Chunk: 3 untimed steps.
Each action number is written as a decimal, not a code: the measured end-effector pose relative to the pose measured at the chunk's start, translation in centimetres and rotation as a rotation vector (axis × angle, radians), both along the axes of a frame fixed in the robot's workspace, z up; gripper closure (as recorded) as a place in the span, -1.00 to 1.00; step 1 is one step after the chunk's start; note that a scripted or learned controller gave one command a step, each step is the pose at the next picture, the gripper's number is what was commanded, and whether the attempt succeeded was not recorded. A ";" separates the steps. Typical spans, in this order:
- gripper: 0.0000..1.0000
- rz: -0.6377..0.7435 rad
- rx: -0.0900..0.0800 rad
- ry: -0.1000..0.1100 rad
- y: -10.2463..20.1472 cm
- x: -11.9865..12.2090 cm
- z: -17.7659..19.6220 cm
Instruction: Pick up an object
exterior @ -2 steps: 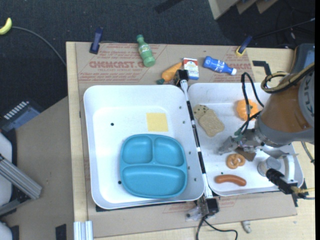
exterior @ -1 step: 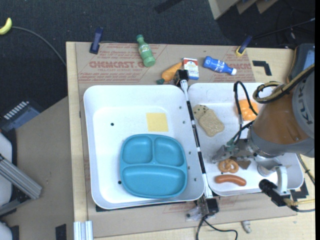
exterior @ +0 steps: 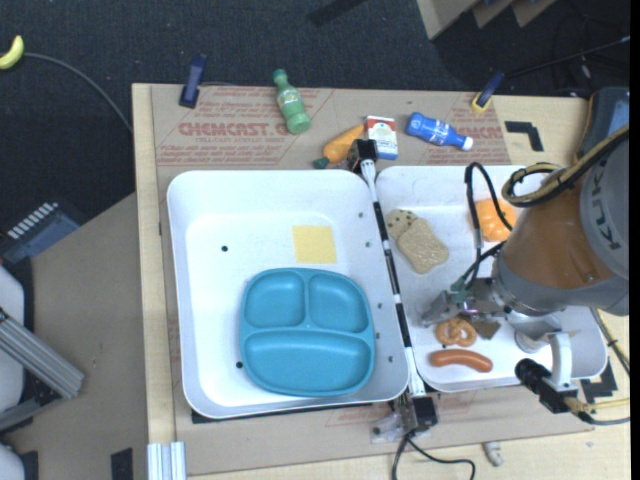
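The pretzel (exterior: 457,332) is lying in the right bin (exterior: 585,368), directly under the hand (exterior: 462,306) that is hanging over it, with the hot dog (exterior: 462,360) just in front, lengthwise left-right. I cannot tell how the hand is set.

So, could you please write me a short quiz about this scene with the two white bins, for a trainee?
1. True or false: the blue three-compartment plastic plate lies in the right white bin.
2. Which thing lies nearest the gripper? A) the flat yellow square cheese slice B) the small brown pretzel C) the green plastic bottle
3. Fill in: the orange-red sausage lies in the ____ white bin.

Key: 1 false, it lies in the left white bin; 2 B; 3 right.
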<state>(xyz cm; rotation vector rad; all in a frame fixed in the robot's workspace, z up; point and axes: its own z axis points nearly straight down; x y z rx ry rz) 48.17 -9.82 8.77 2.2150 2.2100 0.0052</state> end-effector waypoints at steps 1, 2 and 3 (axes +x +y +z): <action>-1.00 -0.001 0.001 0.003 0.3 0.4 -0.1; -1.00 0.003 0.005 0.008 -5.1 10.8 2.5; -1.00 0.002 0.006 0.012 -6.1 5.2 -0.3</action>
